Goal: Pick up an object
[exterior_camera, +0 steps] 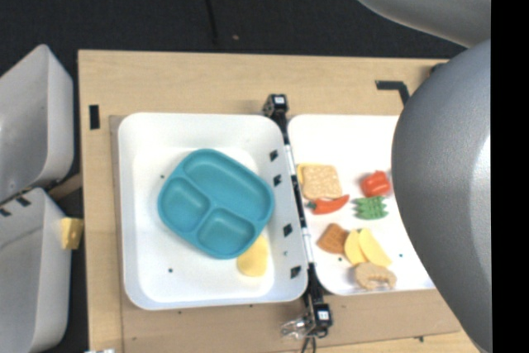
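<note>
**Approach Stage: Selecting and Reaching a Pick Target**

The pick has not begun. The candidate objects lie in the right bin (347, 126): a cracker (320, 179) at the cluster's 11 o'clock, a red pepper (331, 205) just below it, a tomato (376, 183) at 2 o'clock, a green vegetable piece (370, 208) beneath the tomato, a brown piece (332, 239) at 7 o'clock, yellow slices (366, 247) beside it, and a bread round (374, 276) at 6 o'clock. The left bin (136, 178) holds a blue divided tray (215, 201) and a yellow piece (254, 259) touching the tray's 5 o'clock edge.

Recommended procedure: choose an object standing apart from its neighbours. The tomato or the bread round likely offers the cleanest access; the cracker and pepper touch, and a grasp there risks catching both. Descend vertically, centre the object, then close.

Arm pose: the grey arm (446, 178) occupies the 3 o'clock side of the view, its body overhanging the right bin's outer edge. The state of the jaws cannot be told, nor whether anything is held.
</note>
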Motion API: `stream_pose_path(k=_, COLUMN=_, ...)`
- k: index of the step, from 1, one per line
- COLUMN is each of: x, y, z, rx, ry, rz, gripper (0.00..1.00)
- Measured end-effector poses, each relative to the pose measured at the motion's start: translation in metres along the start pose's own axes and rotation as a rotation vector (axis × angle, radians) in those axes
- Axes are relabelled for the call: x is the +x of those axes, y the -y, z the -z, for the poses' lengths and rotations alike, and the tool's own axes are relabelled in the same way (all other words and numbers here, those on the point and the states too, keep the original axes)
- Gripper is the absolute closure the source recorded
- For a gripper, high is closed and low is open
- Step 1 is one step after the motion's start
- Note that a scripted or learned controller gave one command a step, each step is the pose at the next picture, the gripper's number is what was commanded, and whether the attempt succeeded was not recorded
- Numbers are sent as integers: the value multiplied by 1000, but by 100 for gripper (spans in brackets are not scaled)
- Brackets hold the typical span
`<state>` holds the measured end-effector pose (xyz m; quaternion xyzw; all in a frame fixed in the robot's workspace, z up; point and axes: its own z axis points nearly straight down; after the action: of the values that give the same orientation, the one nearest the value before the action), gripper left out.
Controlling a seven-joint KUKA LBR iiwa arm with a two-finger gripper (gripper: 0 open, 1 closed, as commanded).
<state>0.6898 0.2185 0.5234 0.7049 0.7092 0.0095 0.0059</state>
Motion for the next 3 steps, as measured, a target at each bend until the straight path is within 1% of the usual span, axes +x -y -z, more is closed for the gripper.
stream_pose_path(k=1, x=-2, y=0, z=-1, rx=18, ry=7, rz=3, gripper=100)
stream_pose_path(k=3, x=-2, y=-1, z=19, rx=15, ry=9, rz=14, gripper=100)
